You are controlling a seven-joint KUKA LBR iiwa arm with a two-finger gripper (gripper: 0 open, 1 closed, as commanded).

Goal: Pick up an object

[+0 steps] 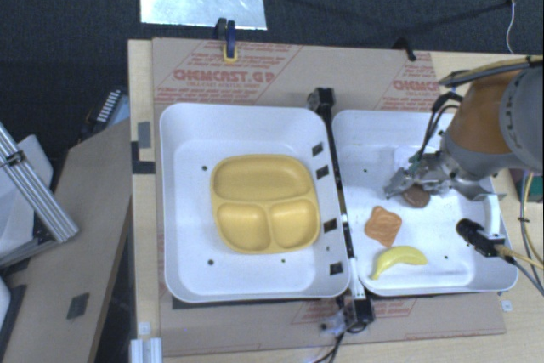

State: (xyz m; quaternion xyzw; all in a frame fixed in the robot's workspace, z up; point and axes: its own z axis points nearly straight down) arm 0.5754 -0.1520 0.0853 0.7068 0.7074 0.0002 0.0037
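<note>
Gripper (pixel 406 185) sits low in the right bin (pixel 365 140), directly over a small brown object (pixel 416 198); finger state cannot be determined. Orange piece (pixel 383 224) and yellow banana (pixel 399 259) lie nearby on the bin floor. Yellow divided tray (pixel 261 203) occupies the left bin (pixel 187 183).

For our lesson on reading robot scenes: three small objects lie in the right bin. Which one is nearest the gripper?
The small brown object, right at the gripper. The orange piece and the yellow banana lie farther off, toward the bin's front.
</note>
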